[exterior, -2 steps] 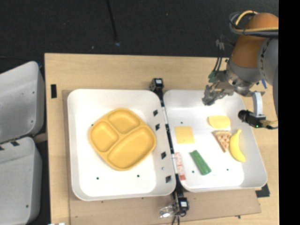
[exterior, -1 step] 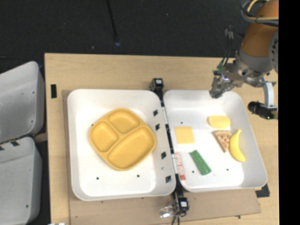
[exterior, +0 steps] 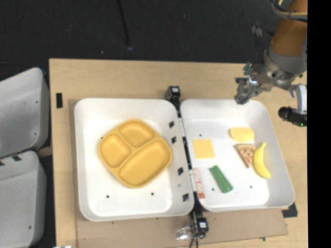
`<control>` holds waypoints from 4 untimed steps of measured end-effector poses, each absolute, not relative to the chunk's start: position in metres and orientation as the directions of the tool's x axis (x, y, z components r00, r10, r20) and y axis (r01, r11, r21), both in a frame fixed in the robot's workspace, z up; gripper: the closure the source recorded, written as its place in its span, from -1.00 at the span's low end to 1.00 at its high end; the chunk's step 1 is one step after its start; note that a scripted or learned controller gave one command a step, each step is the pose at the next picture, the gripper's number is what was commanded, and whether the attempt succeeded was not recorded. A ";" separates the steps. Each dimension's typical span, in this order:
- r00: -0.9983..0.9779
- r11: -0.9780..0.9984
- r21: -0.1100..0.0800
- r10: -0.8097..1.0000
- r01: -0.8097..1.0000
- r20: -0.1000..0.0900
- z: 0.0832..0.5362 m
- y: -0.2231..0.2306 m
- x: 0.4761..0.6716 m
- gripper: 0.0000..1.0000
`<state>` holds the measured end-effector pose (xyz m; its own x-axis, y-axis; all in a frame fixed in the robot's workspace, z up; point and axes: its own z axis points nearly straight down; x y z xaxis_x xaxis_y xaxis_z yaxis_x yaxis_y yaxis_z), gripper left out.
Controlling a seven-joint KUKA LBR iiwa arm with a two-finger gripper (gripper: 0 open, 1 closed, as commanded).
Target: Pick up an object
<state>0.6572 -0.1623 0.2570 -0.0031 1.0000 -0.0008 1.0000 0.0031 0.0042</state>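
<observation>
Gripper (exterior: 243, 98) poised over far edge of right bin (exterior: 279, 190), nothing visibly between the fingers.

Cannot tell whether fingers are spread or closed: too small and dark against the rim. Arm (exterior: 287, 40) cut off at the right edge. In the right bin: yellow square slice (exterior: 204, 149), green stick (exterior: 221, 179), pale yellow oval piece (exterior: 242, 134), pizza slice (exterior: 246, 154) touching banana (exterior: 261, 161); exact toy foods hard to name. In the left bin (exterior: 88, 190): yellow divided plate (exterior: 135, 152), three compartments.
</observation>
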 end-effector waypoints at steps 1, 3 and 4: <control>-0.006 0.006 0.001 1.000 1.000 0.001 0.266 -0.114 0.638 1.00; -0.005 0.005 -0.002 1.000 1.000 0.000 0.243 -0.021 0.592 1.00; -0.007 0.007 0.000 1.000 1.000 0.002 0.250 0.035 0.579 1.00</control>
<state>0.5787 0.0353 0.2500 -0.0072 1.0000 0.0018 1.0000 0.0072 -0.0002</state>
